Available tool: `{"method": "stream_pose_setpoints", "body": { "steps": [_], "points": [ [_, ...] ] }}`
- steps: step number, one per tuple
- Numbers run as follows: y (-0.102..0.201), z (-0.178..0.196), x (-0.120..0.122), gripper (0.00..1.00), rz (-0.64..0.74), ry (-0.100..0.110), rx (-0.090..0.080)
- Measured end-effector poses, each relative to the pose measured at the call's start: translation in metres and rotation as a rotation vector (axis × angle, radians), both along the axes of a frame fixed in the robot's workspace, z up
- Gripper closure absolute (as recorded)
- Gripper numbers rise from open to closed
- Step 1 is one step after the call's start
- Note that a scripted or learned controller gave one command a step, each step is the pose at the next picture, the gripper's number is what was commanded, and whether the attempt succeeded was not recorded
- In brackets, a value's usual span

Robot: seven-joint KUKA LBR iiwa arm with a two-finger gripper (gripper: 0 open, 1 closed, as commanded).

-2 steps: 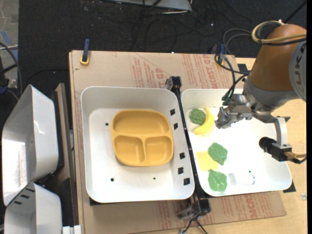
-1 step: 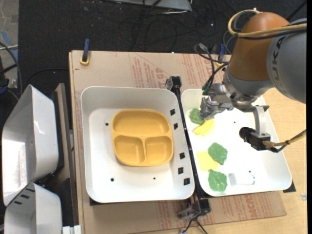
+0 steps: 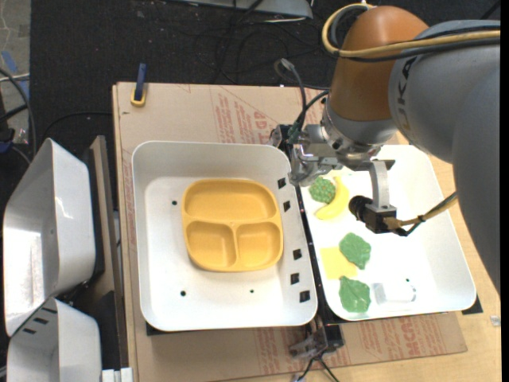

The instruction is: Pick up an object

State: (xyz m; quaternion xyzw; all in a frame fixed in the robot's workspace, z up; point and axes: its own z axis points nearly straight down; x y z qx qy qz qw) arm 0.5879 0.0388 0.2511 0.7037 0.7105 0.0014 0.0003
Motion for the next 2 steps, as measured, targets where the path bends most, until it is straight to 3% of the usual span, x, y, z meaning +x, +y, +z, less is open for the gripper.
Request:
{"method": "stream_pose_setpoints", "body": {
  "steps": [1,2],
  "points": [
    [0.0517,-0.0022,0.0092,1.0,-0.002,0.0,-0.002],
    [0.0489,-0.0023,0.0088,0.0,-0.006,0.002,-0.002]
  ]
}}
